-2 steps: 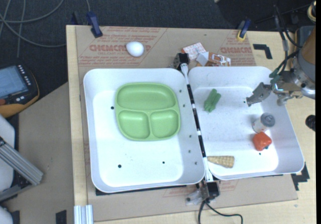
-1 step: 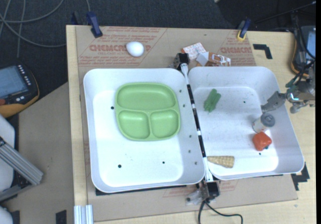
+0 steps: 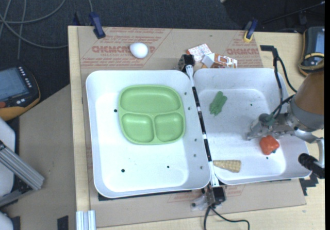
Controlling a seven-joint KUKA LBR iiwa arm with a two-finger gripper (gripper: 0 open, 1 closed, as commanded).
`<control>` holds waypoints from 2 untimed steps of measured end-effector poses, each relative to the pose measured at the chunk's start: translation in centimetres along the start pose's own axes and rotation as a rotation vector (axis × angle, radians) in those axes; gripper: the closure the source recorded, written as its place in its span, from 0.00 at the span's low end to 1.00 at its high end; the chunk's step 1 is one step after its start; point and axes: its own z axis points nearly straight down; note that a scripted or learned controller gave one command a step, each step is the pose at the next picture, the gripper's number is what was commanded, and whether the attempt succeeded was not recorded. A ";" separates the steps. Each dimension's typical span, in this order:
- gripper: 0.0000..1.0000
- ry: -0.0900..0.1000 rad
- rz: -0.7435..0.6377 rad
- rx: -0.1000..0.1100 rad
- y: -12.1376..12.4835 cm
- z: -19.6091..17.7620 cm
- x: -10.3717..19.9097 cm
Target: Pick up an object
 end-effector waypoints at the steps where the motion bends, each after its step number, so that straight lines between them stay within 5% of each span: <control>1: 0.00 0.002 0.001 0.002 -3.5 0.0 -0.2; 2: 1.00 0.000 0.002 -0.002 -3.4 -1.1 -0.2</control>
